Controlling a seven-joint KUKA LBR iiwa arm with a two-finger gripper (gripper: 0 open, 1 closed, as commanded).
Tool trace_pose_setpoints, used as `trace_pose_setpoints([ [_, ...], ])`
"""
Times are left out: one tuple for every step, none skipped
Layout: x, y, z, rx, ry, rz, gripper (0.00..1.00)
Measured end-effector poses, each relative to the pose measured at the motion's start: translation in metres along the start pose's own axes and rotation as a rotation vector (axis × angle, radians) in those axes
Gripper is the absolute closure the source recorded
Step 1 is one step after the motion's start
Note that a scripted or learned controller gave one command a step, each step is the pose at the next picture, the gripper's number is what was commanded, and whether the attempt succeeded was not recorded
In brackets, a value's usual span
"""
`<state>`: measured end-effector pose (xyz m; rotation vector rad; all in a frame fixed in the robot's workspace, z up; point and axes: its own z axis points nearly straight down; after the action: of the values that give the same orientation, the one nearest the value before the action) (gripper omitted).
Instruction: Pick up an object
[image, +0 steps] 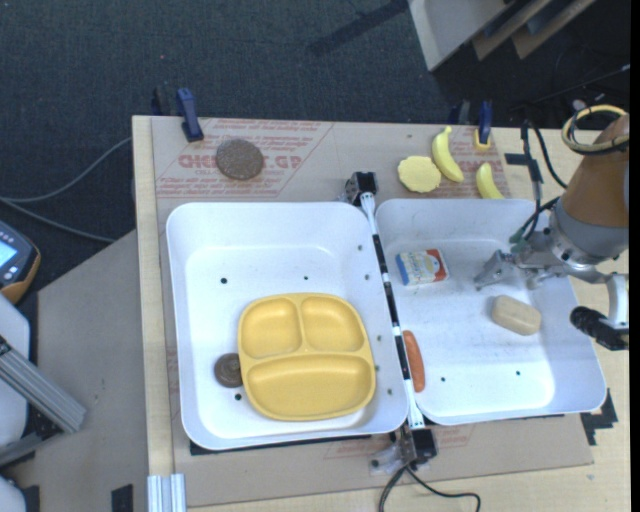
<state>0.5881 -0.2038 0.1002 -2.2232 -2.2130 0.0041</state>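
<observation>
Target candidates: in the right bin (560, 395) I see a tan bread-roll-like block (516, 315) near its right side, a small white carton with blue and red print (421, 267) at the far left, and a red-orange hot dog (415, 361) against the left wall.
Gripper: my gripper (497, 272) sits over the far right part of that bin, just beyond the tan block and apart from it; nothing lies between its fingers.
Jaws: they look spread, one tip pointing left and the other lost in the metal clutter, so I read the width only roughly.
Arm: the orange band (603, 185) and grey wrist come in from the right, cut off by the frame edge.
Left bin (200, 240): a yellow divided plate (303, 356) lies in its near half, and a brown disc (229, 370) is partly tucked under the plate's left rim.
Bench beyond the bins: a brown cookie (239, 158) at far left, two bananas (447, 156) and a yellow round piece (420, 173) at far right; one banana is partly hidden by cable.
</observation>
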Motion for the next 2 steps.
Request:
trace_pose_setpoints([
  [-0.007,-0.054,0.017,0.001,0.001,-0.002,0.0],
  [-0.006,-0.05,0.006,-0.006,-0.002,-0.004,1.0],
])
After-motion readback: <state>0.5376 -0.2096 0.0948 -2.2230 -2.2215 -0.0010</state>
